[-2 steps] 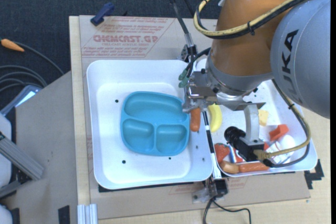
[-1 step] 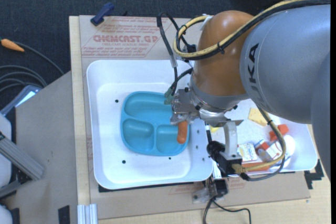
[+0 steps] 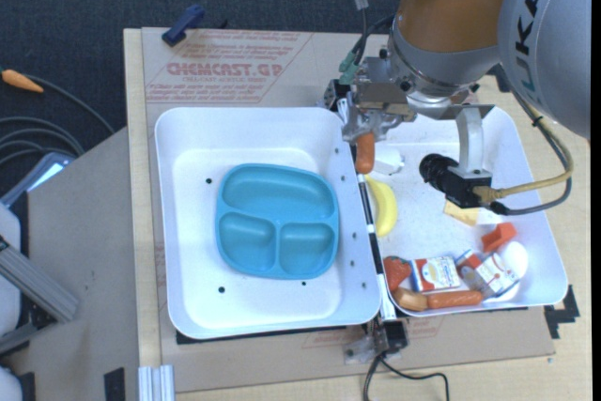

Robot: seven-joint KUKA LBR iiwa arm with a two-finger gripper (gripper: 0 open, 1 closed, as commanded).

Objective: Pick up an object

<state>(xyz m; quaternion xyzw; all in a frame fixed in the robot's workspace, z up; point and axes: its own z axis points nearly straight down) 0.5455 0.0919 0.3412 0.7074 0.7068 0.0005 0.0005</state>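
Pincer (image 3: 367, 129) low over the shared rim between the two bins, at the far end of the right bin (image 3: 552, 269). Open or closed: cannot tell, the wrist housing hides the tips from above.

Directly under the pincer, and touching it or nearly so, a small orange-brown sausage (image 3: 364, 155), upright along the rim. Likely the target, but whether gripped or merely lying beneath cannot be told. Just beside that, a small white piece (image 3: 391, 162). A little nearer the camera, a banana (image 3: 381, 207) against the same rim. Further out from the pincer, a yellow wedge (image 3: 461, 213), then a heap at the near end of the bin: carton (image 3: 437, 272), long sausage (image 3: 441, 300), white egg (image 3: 513, 256).

On the other side of the pincer, the left bin (image 3: 171, 202) with a blue divided plate (image 3: 277, 221), well apart. Counter (image 3: 235, 70) beyond both bins.

Progress, by judgement: approach done, pincer placed at the small sausage. No lift visible, nothing plainly clear of the bin. Left to do: secure the grip and raise the sausage free of the rim.
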